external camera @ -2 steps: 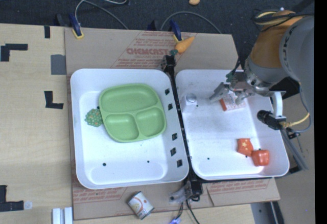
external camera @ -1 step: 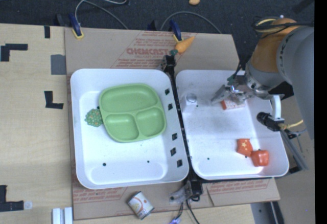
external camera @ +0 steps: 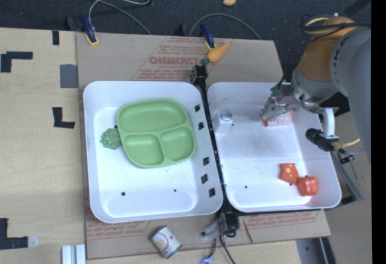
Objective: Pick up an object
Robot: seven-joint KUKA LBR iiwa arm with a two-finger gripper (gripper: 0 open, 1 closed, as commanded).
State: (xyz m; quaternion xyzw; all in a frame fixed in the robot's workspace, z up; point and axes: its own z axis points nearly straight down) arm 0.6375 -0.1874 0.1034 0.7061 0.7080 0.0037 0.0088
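Note:
My gripper (external camera: 277, 106) is low over the far right part of the right bin (external camera: 253, 196). Directly beneath its tip lies a small red-and-white object (external camera: 276, 118), touching it or very close. An orange block (external camera: 289, 172) and a red block (external camera: 307, 185) lie side by side in that bin's near right corner. A small clear object (external camera: 225, 116) rests near the bin's left wall. In the left bin (external camera: 145, 205) lies a green divided plate (external camera: 155, 133), with a green knobbly toy (external camera: 110, 138) at its left edge.
The grey arm with its orange band (external camera: 322, 55) reaches in from the right over the bin's far right rim. A toy carrot (external camera: 217, 52) lies on the cardboard behind the bins. A small can (external camera: 166, 240) lies in front of them. Blue clamps (external camera: 90, 32) hold the cardboard's back edge.

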